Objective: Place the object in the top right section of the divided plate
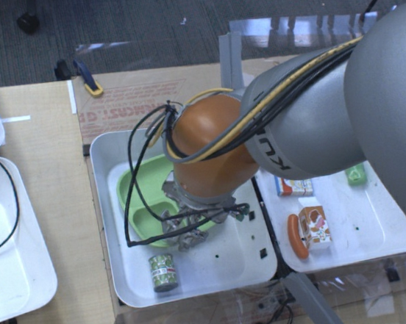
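A green divided plate [134, 190] lies in the left bin [115, 228], with most of its right side hidden under my arm. My gripper [193, 224] hangs over the plate's near right edge, below the orange wrist band [208, 146]. A small green-labelled can [162, 271] lies on the bin floor just below the plate, apart from the gripper. Nothing is visible between the gripper's parts from this angle.
The right bin [389, 222] holds a sausage [296, 235], a small printed carton [315, 226], a red-and-white packet [295, 186] and a green item [357, 174]. Black cables loop over the left bin's plate. A white sink-like tub [6, 243] stands at the far left.
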Controlling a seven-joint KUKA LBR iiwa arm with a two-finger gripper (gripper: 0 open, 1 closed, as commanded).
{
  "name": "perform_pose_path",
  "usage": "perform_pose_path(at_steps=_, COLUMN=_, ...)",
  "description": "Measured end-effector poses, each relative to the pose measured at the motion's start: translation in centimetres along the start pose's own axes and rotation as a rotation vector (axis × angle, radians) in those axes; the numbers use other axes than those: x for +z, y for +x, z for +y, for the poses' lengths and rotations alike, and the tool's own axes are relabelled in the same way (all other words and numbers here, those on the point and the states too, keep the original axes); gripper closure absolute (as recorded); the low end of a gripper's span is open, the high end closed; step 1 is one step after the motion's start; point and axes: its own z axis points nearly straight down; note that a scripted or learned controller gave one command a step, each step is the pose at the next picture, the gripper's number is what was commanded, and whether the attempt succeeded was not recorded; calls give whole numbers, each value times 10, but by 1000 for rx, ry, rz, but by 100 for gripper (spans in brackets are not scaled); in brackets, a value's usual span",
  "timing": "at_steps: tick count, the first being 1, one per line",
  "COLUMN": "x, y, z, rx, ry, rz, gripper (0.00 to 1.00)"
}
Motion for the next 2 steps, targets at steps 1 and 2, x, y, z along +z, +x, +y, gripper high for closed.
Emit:
perform_pose_path(at_steps=1, x=-1, y=-14, z=-52, rx=463, ry=-52, rz=101, gripper=100)
perform_pose_path(at_steps=2, x=-203, y=10, z=-82, rx=-103, ry=0, rz=-2, gripper=100)
